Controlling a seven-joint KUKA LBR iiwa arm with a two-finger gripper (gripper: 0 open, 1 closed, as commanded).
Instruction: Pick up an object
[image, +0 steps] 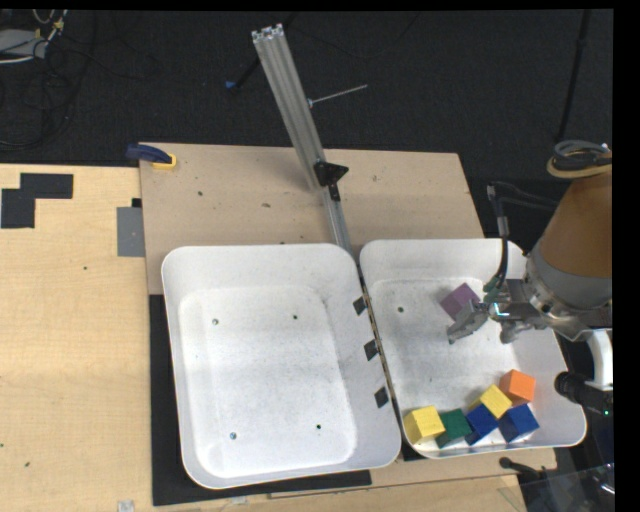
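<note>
A purple block (460, 297) lies in the right bin (420, 270), near its middle. My gripper (480, 332) hangs just right of and below it, fingers spread open, with nothing between them. The left fingertip (455, 333) reaches under the block's lower edge; I cannot tell whether they touch. In the bin's near right corner sits a cluster of blocks: orange (518, 383), yellow (495, 401), two blue (519, 421) (482, 423), green (455, 428) and another yellow (424, 422).
The left bin (200, 290) stands beside the right one, joined by black clips (368, 348). A slanted aluminium rail (295, 110) rises behind the bins. The arm's orange band (585, 225) looms over the right bin's far right edge.
</note>
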